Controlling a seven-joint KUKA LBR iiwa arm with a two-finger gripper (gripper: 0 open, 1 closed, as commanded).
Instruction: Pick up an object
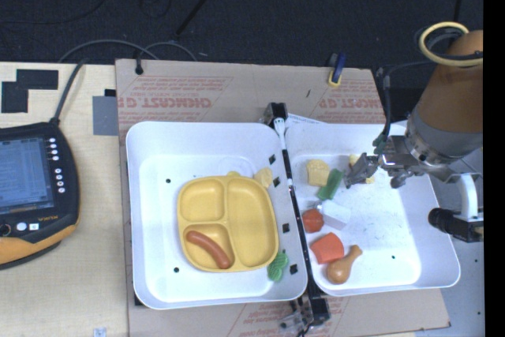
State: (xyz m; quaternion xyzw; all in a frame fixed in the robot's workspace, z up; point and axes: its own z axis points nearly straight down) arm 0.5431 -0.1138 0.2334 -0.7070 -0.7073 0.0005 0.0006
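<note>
Yellow tray w/ sausage in L bin; R bin w/ toy food.

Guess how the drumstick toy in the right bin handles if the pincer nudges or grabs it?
The drumstick looks like smooth moulded plastic, so probably stiff, light and a bit slippery. Its bulbous end and thin shank suggest it would pivot or roll rather than slide straight. It lies against the orange piece, which may shift along with it.

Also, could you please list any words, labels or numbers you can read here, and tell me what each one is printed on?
Red printed lettering, twice, on the cardboard sheet under the bins: upside down, too blurred to read with confidence.
Teach pendant screen: text too small to read.
Nothing else bears legible text.
</note>
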